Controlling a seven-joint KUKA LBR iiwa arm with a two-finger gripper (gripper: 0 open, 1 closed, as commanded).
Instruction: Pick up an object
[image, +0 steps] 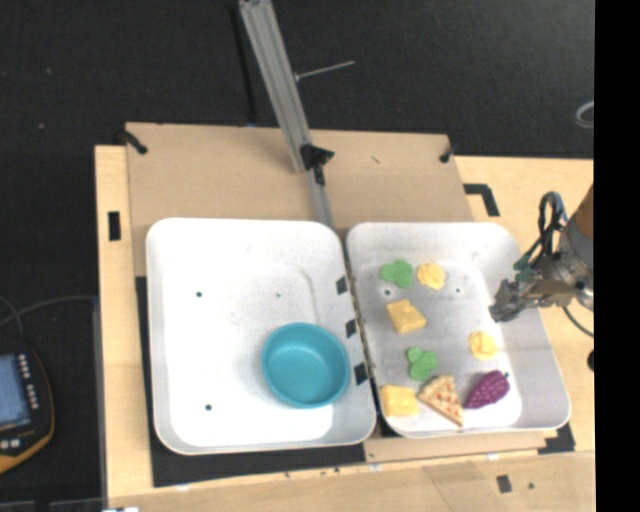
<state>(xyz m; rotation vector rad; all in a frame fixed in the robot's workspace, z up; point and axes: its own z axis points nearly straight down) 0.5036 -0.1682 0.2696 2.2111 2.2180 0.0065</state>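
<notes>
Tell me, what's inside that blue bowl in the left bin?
The blue bowl looks empty: only its smooth blue inside shows. It sits in the left bin. The patch of bin floor beneath the bowl is covered, so nothing can be said about that.

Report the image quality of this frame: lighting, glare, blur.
Camera view: even overhead light, mild glare whitening the left bin; soft shadow under the blue bowl; overall slightly soft focus, so the gripper and small toys in the right bin lack fine detail.

Two bins (180, 300), one bowl (305, 364) (blue), seven toys (405, 317).
</notes>
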